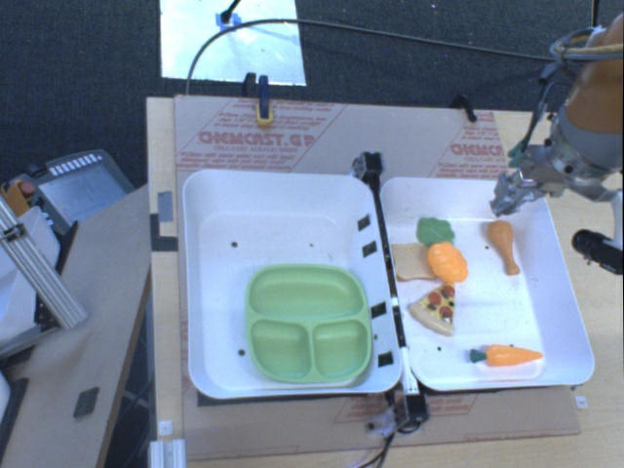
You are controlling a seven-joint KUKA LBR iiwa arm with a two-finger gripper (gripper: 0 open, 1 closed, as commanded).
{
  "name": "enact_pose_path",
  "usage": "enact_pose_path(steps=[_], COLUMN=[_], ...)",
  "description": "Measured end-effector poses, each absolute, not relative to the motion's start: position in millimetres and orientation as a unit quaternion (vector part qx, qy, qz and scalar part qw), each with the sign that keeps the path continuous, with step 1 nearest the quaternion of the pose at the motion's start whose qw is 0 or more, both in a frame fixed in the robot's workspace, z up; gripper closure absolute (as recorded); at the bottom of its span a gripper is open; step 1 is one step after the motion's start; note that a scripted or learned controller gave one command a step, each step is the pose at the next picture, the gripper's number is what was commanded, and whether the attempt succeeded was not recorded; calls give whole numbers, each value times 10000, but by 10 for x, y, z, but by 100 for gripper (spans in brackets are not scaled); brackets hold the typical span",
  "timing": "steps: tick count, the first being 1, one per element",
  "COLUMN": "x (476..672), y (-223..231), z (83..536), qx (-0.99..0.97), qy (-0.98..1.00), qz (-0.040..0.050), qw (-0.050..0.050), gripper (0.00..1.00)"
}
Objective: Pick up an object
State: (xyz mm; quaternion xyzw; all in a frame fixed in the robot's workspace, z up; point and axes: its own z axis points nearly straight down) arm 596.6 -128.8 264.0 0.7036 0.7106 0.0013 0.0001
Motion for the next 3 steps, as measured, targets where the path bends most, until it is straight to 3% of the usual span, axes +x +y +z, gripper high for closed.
enact_pose_path(steps=[3], x=[6204], y=[353], z=[2655], qx=[7038], qy=[7104], qz=[16], qw=[6], gripper=[100])
